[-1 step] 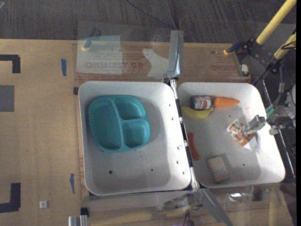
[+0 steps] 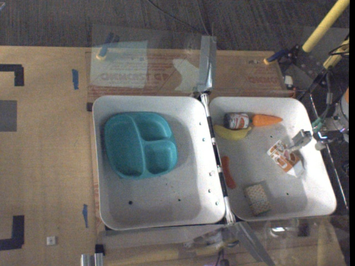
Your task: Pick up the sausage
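Observation:
The sausage [image 2: 227, 172] is a thin red-orange stick lying lengthwise by the left wall of the right bin [image 2: 319, 201]. My gripper [image 2: 301, 139] hangs over the right side of that bin, just above a small printed packet [image 2: 284, 157]. It is well to the right of the sausage and apart from it. Nothing can be seen held in it.
At the back of the right bin lie a small can [image 2: 237, 120], an orange carrot [image 2: 266, 120] and a yellow banana [image 2: 232, 132]. A speckled sponge-like block [image 2: 257, 198] sits near the front. The left bin [image 2: 166, 209] holds a teal divided plate [image 2: 141, 144].

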Controlling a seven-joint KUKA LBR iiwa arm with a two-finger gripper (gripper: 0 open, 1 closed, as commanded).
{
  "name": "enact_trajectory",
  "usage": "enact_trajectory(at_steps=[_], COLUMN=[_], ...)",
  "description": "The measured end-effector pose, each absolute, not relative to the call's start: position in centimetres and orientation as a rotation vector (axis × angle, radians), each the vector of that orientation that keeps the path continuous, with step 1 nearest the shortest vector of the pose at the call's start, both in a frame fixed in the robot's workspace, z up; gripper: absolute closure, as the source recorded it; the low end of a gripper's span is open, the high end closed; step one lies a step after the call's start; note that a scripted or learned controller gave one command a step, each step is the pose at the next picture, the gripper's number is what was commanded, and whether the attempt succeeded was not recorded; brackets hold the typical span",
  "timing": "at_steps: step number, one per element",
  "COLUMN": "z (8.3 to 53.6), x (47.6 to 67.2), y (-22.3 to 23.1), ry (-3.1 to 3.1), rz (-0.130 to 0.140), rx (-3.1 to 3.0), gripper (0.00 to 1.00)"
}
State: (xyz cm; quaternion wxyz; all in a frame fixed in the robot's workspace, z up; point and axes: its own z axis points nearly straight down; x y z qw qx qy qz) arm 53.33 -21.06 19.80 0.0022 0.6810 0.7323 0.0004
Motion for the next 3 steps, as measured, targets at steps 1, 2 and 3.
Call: enact_trajectory(at_steps=[1, 2, 3], z=[11.2, 10.7, 10.6], x=[52.9, 49.6, 54.7], y=[-16.1, -12.1, -11.6], ry=[2.214, 2.000, 2.067], rz=[0.019, 0.048, 0.025], rx=[2.183, 2.337, 2.309], gripper=[0.00, 0.00, 0.00])
